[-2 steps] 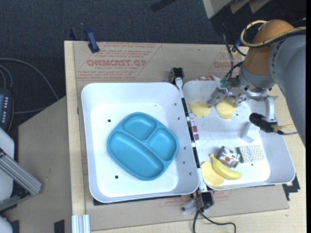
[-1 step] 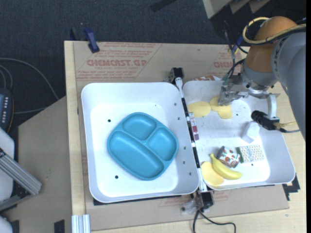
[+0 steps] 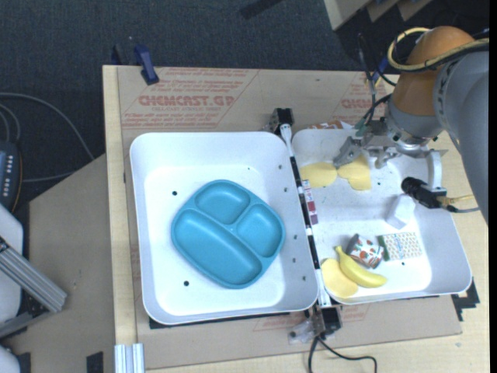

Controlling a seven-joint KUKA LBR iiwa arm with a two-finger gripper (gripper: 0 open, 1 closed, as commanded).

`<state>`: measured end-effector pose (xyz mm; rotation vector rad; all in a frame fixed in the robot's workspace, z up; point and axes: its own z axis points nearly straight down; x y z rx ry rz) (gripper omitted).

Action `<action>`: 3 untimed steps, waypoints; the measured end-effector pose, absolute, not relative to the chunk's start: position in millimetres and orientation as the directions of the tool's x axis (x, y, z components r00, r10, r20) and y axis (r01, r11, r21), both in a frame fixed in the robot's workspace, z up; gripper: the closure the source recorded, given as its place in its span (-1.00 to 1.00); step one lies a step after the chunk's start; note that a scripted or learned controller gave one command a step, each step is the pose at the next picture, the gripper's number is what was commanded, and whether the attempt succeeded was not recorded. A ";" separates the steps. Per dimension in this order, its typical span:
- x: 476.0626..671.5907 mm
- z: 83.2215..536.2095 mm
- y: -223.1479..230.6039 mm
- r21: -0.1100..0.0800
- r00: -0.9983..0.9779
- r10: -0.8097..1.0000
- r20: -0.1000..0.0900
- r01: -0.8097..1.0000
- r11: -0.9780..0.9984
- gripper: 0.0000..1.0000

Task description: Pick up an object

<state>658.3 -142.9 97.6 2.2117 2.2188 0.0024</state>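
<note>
My gripper (image 3: 359, 151) hangs over the right bin (image 3: 435, 274), fingers spread, empty, beside a pale yellow piece (image 3: 359, 176).

Blue divided plate (image 3: 227, 232) flat in left bin (image 3: 147, 162); blue clamp (image 3: 145, 64) at bench's back-left edge.

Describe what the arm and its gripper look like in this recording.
The arm is smooth grey, with a rounded orange band above the wrist and a thin yellowish cable looped beside that band. Below sits a grey metal wrist section. The gripper is small, metallic and grey, with a black part sticking out near it.
</note>
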 end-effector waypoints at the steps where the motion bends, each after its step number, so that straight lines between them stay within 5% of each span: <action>1: 661.4 84.9 -146.3 0.003 -0.001 1.000 -0.002 1.000 0.001 -1.00; 2: 662.9 96.8 -146.2 0.008 -0.003 1.000 -0.005 1.000 0.003 1.00; 3: 662.8 96.6 -146.1 0.007 -0.003 1.000 -0.005 1.000 0.003 -1.00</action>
